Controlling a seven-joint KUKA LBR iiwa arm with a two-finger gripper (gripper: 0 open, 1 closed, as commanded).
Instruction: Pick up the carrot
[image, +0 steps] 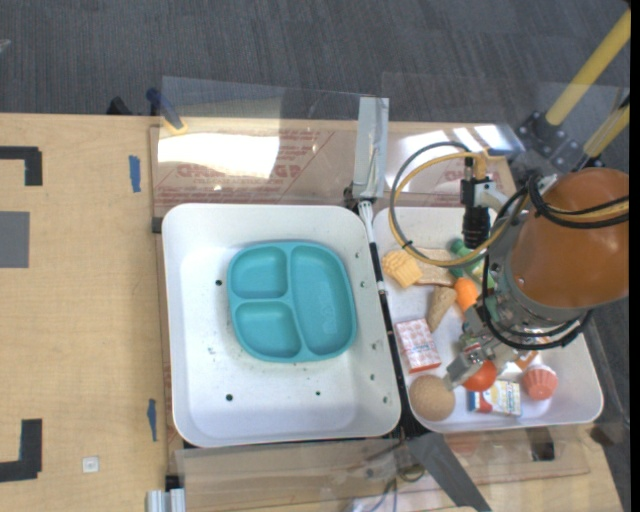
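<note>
The carrot (466, 292) is a short orange piece with a green top, lying in the right bin (590, 400) near its middle, just left of the arm's orange band. My gripper (468, 362) hangs lower in the same bin, toward the front. It is beside a red round item (482, 377) and apart from the carrot. The arm's body hides part of the bin behind it.
Around the carrot lie a tan waffle square (400, 267), a beige cone (440, 306), a red-and-white packet (417, 343), a brown ball (432, 397), a small box (500, 400) and a pink-topped piece (540, 381). A teal divided plate (293, 300) sits in the left bin (190, 330).
</note>
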